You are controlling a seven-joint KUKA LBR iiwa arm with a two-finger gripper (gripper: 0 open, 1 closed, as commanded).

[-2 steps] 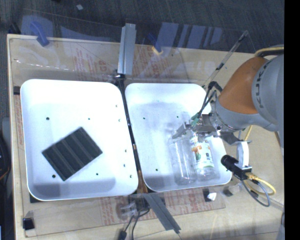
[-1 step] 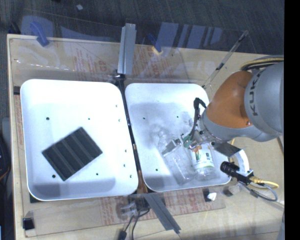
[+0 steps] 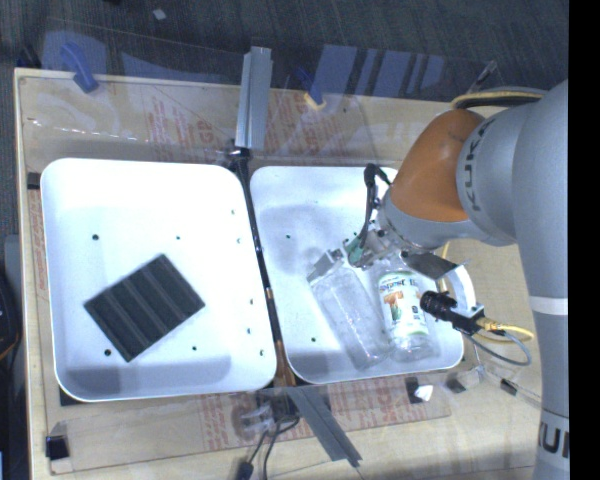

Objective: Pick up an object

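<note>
Over the right bin [image 3: 280,198] the arm [image 3: 480,183] hung low, wrist hiding the gripper [image 3: 365,251] — couldn't tell its state. Two clear bottles [image 3: 352,313] lay side by side just below it, prob. the target; a dark ribbed pad [image 3: 145,306] sat in the left bin [image 3: 70,193], well apart.
</note>
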